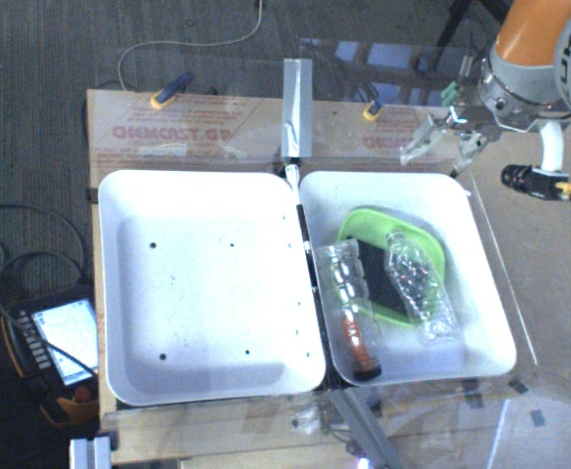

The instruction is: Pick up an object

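Dark grey carpet floor point(41, 27) with loose cables point(31, 233) around bench.

Faint red print runs along the far edge of the surface, on the brown board point(197, 125) that lies under the two bins. Behind the left bin the letters are mirrored or upside down and too washed out to spell; they look like one long word in block capitals. A second patch of the same red print sits behind the right bin, near the far right corner, equally unreadable. No label can be read on the things in the right bin.
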Robot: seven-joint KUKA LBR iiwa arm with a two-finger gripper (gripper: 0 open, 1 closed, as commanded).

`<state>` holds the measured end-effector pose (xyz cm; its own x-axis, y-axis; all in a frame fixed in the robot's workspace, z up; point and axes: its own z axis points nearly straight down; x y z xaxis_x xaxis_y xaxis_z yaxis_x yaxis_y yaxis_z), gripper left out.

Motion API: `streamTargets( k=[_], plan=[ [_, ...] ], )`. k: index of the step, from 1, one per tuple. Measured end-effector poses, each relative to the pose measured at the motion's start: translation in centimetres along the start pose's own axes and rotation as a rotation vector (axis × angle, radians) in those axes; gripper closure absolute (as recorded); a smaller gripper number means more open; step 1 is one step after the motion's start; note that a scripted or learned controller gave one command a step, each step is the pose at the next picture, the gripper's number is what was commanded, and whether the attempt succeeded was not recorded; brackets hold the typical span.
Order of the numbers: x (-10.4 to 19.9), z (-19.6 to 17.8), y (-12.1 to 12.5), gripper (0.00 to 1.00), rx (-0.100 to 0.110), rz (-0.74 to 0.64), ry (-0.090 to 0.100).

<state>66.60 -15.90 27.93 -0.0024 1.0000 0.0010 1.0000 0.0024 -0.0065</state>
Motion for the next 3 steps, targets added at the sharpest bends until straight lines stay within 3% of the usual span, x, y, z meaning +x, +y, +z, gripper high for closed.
streamTargets(
  k=[1,2,3],
  plan=[
    [1.5,18.0,-1.2,0.0,-0.008,-0.165,-0.003],
    [-0.2,18.6,-5.7,0.0,-0.027,-0.166,-0.007],
    [-0.7,17.3,-5.5,1.0,-0.034,-0.164,-0.013]
  ],
)
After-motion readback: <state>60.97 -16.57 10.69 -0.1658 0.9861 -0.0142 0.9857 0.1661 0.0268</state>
